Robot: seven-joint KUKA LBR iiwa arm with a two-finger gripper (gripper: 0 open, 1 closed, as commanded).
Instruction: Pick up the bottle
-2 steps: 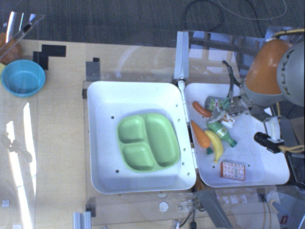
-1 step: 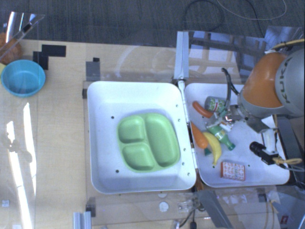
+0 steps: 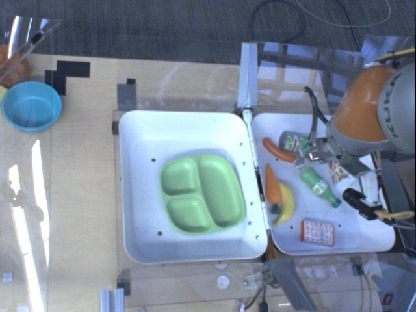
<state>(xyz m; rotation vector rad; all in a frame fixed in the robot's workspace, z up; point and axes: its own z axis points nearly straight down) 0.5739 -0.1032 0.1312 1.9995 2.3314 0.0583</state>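
Note:
A small green bottle (image 3: 319, 184) lies on its side in the right bin (image 3: 383, 239), with its cap end pointing up-left. My gripper (image 3: 314, 155) hangs just above and beyond that cap end, close to the bottle, under the grey arm with the orange band. Nothing is visibly held in it.
In the right bin, a can (image 3: 290, 140) and a red sausage (image 3: 279, 151) lie left of the gripper. A carrot (image 3: 272, 186), a banana (image 3: 285, 204), a red packet (image 3: 318, 233) and a small wrapper (image 3: 338, 171) lie there too. The left bin (image 3: 136, 239) holds a green divided plate (image 3: 202, 193). A blue bowl (image 3: 31, 106) sits far left.

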